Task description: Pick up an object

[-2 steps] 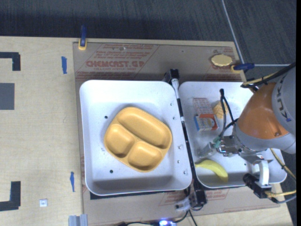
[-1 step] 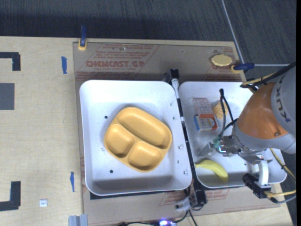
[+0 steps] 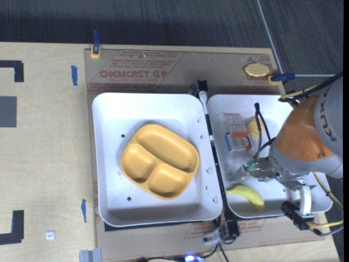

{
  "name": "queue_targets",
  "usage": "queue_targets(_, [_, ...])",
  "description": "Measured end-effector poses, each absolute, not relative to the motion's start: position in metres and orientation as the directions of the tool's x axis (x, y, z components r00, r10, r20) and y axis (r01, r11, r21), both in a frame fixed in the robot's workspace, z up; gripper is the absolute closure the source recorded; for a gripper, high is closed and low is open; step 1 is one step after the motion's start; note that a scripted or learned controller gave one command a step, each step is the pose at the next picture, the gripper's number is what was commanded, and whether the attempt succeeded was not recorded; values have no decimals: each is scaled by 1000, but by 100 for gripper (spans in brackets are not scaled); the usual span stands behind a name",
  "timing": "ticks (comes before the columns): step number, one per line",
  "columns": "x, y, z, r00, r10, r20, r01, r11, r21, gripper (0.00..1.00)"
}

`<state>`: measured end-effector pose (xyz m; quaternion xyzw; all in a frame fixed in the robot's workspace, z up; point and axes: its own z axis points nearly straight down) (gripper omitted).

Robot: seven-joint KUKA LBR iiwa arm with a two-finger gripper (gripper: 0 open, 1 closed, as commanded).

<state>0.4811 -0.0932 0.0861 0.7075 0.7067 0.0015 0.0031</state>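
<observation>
1. The pale wooden desk [image 3: 43, 162] carries a brown cardboard sheet with red print [image 3: 136, 70], and two shallow white plastic bins sit on that sheet side by side.
2. The left white bin [image 3: 103, 119] holds a glossy yellow plastic tray [image 3: 159, 160], moulded in three rounded compartments, lying tilted near the bin's middle.
3. The grey arm with its orange band [image 3: 302, 135] reaches over the right white bin [image 3: 218, 111], its wrist low above the bin's floor.
4. The pincer [image 3: 252, 169] sits at the arm's tip, just above the smooth, curved yellow banana [image 3: 248, 195] lying by the bin's near wall. I cannot tell how its fingers stand; the metal parts blur together there.
5. A small flat packet with red and blue print [image 3: 238, 141] lies further back in the right bin, with a pale yellowish rounded item [image 3: 253, 127] just beside it, too small to identify.
6. Judging by this, the task is not yet done: nothing can be seen lifted or gripped. The banana looks like the nearest candidate, and the grasp and lift are left to do.
</observation>
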Motion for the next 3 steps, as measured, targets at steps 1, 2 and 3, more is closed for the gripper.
queue_targets(1, [481, -93, 86, 1, 1000, -2, 1000, -1, 7, 0])
queue_targets(2, [481, -93, 86, 1, 1000, -2, 1000, -1, 7, 0])
queue_targets(3, [481, -93, 86, 0, 1000, -2, 1000, 0, 6, 0])
